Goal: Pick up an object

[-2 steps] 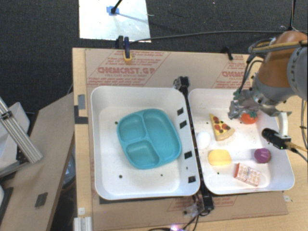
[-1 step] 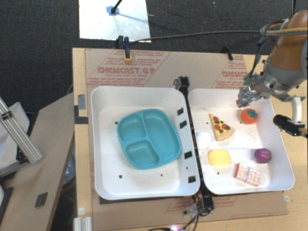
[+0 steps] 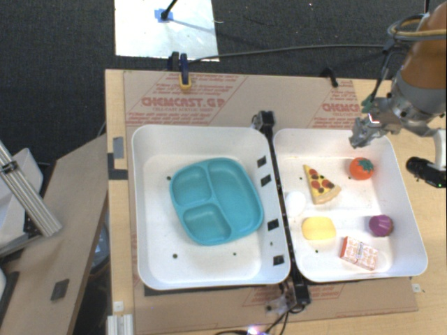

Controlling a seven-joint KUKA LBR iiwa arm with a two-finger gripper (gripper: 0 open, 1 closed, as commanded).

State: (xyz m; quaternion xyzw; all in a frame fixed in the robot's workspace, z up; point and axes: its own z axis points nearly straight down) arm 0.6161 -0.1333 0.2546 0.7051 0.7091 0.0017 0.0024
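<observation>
The right bin (image 3: 401,208) holds a pizza slice (image 3: 320,184), an orange tomato-like toy (image 3: 360,168), a yellow lemon-shaped piece (image 3: 318,229), a purple round toy (image 3: 380,225) and a small pink-and-white carton (image 3: 360,252). My gripper (image 3: 364,135) hangs over the far edge of this bin, just above and behind the orange toy, apart from it. I see nothing between its fingers. The arm (image 3: 419,75) comes in from the upper right.
The left bin (image 3: 154,187) carries a teal divided plate (image 3: 215,199). A black hinge strip (image 3: 274,194) runs between the bins. Cables cross the cardboard (image 3: 209,96) behind them. A white sheet (image 3: 164,19) lies on the dark floor beyond.
</observation>
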